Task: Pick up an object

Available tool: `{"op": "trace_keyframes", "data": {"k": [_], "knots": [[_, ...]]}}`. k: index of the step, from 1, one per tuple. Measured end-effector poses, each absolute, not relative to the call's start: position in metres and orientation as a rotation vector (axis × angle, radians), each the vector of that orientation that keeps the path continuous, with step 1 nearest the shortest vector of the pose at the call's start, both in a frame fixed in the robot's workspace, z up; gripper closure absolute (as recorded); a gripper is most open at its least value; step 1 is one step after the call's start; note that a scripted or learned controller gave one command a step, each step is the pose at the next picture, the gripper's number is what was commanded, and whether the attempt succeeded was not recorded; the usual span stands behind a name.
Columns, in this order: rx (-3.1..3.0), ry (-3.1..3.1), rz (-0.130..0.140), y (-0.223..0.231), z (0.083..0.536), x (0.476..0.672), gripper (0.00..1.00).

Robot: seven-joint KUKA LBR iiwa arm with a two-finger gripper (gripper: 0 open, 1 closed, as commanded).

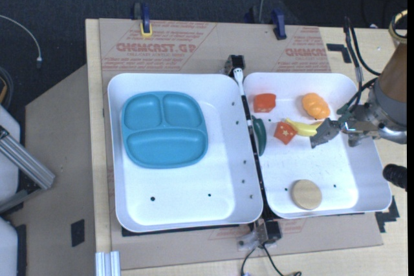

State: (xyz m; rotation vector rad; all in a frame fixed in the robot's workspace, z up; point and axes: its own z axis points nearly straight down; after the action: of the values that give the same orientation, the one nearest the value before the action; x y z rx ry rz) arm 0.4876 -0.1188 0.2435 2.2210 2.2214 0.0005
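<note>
- My gripper [323, 132] hangs low in the right bin [336, 197], reaching in from that bin's right wall. Its dark tip lies just beside the right end of the yellow banana [301, 127].
- Whether its two halves are apart or together I cannot tell. They read as one dark blur, and I see nothing caught between them.
- The banana is the nearest thing, so I take it as the likeliest target. It lies near the middle of the right bin, directly to the left of my gripper and slightly toward the bin's far wall.
- Its long axis runs almost left to right across the bin, tilting a little. The left end sits a touch farther up the bin and the right end points at my gripper.
- I judge that closing across that axis calls for sliding left over the banana's middle, not staying at its end.
- Using the banana as landmark: the red piece [285, 132] touches or nearly touches its left end, the orange fruit [314, 105] is just behind it, the red-orange block [264, 102] is behind and left, and the tan disc [306, 194] sits well in front.
</note>
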Motion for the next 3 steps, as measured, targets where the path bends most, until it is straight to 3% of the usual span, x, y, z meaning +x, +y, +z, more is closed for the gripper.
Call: {"op": "trace_keyframes", "data": {"k": [3], "knots": [[2.226, 2.225, -0.003, -0.108, 0.088, 0.484, 0.00]]}}
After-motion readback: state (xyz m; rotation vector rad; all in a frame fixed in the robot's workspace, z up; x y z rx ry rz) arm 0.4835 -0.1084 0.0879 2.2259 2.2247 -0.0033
